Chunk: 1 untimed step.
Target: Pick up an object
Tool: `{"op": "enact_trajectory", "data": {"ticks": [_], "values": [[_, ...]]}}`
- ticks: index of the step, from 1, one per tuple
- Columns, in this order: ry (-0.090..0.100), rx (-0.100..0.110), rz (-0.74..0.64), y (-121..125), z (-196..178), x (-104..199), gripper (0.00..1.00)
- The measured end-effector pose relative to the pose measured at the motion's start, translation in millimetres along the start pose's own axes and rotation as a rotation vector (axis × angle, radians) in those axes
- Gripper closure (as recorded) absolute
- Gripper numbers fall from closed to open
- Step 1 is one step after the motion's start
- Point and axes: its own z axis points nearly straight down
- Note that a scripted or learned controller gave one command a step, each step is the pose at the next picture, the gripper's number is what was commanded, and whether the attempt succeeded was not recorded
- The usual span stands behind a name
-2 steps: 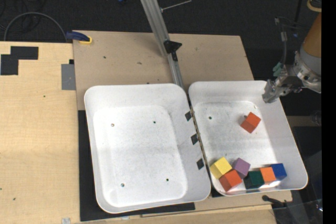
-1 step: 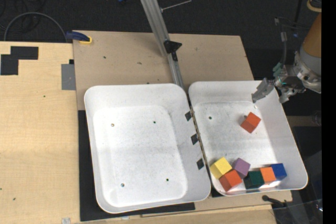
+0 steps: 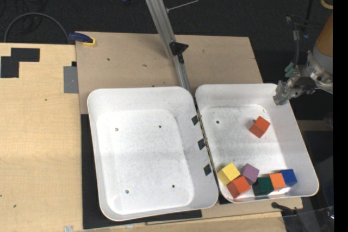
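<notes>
**A:** Where does the gripper (image 3: pixel 284 93) sit right now?

**B:** Over the far right corner of the right bin (image 3: pixel 247 91), just at its rim, with nothing under it but white plastic. Whether the jaws are spread or pressed together I cannot tell; they are a small grey blur from this angle, and no object is seen between them.

**A:** And what is there to pick?

**B:** The nearest candidate is the lone red-orange cube (image 3: pixel 260 126). It rests on the bin floor toward the far right part of the bin, well apart from the rest. From the jaws it lies inward and toward the near edge of the worktop, a short diagonal away. It sits turned, corners rather than faces pointing at the bin walls.

**A:** The others?

**B:** Packed along the near wall: a yellow cube (image 3: pixel 229 172), a red cube (image 3: pixel 238 186), a purple cube (image 3: pixel 250 172), a green cube (image 3: pixel 263 186), an orange cube (image 3: pixel 278 180) and a blue cube (image 3: pixel 289 176), touching or nearly so. The left bin (image 3: pixel 109 100) holds none.

**A:** So the lone one?

**B:** I'd judge so. It has free space on every side, though the jaws would likely need turning to meet its flat faces.
</notes>
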Motion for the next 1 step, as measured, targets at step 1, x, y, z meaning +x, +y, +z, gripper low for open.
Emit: {"op": "enact_trajectory", "data": {"ticks": [1], "values": [[0.000,0.001,-0.001,-0.1,0.4,0.0,0.00]]}}
